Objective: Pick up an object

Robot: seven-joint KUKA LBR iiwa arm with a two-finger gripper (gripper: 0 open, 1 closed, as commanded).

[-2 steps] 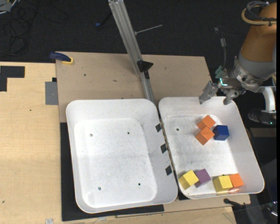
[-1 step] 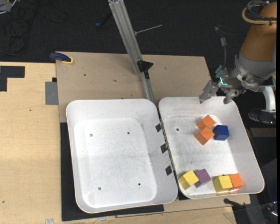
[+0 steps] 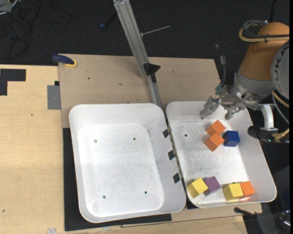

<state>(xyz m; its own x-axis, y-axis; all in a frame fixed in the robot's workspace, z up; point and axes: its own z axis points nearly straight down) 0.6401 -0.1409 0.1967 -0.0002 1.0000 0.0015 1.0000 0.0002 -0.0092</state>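
Now my jaws [image 3: 219, 110] hang spread and empty over the right bin's [image 3: 198, 152] far end. Just nearer lie two orange blocks [image 3: 215, 134], touching; likely light, stiff and smooth, best pinched across the free flat faces.

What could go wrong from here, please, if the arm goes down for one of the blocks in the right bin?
1. The two orange blocks and the blue block sit touching in a tight cluster just below the gripper. Its open fingers may knock a neighbour or close on two at once.

2. The yellow block and the orange block beside it lie against the right bin's near wall, which might block a finger from getting around them.
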